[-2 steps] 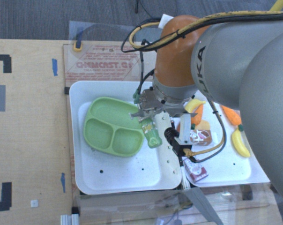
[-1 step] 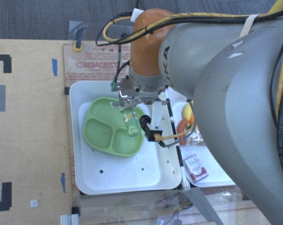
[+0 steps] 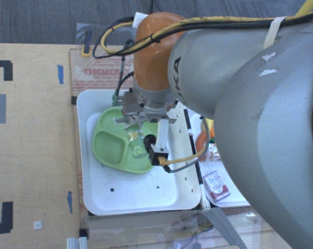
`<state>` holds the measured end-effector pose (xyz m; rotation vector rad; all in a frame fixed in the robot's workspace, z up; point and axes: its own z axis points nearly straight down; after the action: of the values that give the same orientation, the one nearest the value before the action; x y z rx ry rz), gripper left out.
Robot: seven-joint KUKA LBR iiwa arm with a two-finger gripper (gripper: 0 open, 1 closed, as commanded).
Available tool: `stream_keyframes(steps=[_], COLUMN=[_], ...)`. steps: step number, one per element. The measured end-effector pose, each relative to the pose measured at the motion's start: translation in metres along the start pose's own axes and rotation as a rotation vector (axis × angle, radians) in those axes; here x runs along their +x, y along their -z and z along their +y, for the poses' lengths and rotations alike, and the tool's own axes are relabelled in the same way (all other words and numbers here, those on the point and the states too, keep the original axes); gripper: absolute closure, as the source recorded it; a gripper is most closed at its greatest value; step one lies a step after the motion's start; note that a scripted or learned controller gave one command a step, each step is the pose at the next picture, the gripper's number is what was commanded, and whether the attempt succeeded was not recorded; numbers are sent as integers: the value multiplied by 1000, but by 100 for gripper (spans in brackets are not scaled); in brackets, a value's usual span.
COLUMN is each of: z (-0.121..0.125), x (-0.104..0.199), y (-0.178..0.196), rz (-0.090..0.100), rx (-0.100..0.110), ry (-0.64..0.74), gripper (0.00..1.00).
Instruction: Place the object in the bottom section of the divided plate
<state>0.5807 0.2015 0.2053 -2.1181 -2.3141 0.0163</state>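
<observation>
Fingers [image 3: 133, 137] over green divided plate [image 3: 109, 148], object unclear

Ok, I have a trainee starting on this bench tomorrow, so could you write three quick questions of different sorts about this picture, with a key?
1. True or false: the green divided plate lies in the left white bin.
2. Multiple choice: where does the tool hang? A) over the wooden bench beside the bins; B) over the plate; C) over the right bin.
3. Fill in: the band above the arm's wrist is coloured ____.

Key: 1 true; 2 B; 3 orange.
</observation>
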Motion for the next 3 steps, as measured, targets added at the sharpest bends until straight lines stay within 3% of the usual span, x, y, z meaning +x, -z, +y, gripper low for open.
stream_keyframes(steps=[1,2,3], z=[20,19,20], x=[-44,-43,-40], y=[116,116,121], rz=[0,0,-4], rx=[-3,-2,5], ry=[-187,-185,-179], gripper=[100,0,100])
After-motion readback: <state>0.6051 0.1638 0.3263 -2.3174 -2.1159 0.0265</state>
